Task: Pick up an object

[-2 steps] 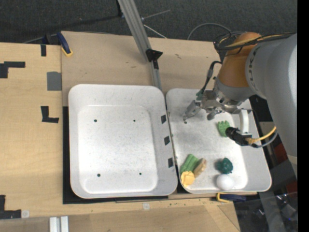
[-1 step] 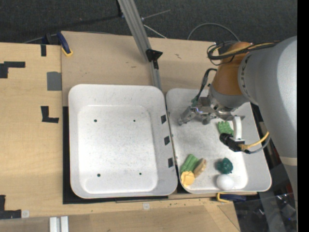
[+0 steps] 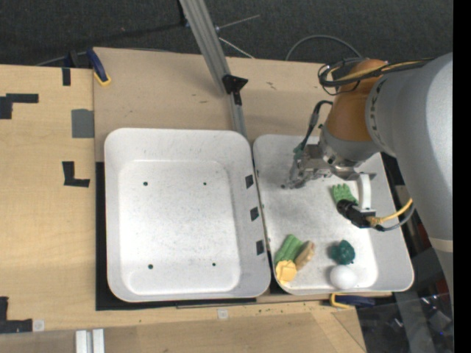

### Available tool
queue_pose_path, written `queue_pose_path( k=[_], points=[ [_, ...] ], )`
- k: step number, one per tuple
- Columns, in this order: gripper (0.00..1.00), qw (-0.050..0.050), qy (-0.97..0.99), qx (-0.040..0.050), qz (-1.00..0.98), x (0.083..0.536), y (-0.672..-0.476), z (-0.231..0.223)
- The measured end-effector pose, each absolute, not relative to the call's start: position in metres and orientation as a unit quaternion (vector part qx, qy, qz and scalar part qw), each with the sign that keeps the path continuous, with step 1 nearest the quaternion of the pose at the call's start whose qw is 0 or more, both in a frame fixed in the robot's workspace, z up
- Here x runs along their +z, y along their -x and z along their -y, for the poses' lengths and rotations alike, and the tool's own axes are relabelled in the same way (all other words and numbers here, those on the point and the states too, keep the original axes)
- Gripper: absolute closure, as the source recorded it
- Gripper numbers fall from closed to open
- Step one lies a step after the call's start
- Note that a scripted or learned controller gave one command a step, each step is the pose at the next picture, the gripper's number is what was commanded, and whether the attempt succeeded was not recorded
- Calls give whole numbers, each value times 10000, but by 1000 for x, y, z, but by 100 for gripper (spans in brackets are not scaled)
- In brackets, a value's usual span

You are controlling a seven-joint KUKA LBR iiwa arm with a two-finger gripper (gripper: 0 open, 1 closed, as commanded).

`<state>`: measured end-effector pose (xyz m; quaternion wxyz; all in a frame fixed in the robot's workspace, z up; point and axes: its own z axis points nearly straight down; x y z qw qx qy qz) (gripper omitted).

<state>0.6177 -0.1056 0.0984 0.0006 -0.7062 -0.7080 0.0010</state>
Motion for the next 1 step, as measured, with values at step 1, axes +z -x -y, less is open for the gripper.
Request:
queue_pose_path(
  k=[1],
  points=[
    [100,-11,7065,-10,7077,142,-623,105]
  ],
)
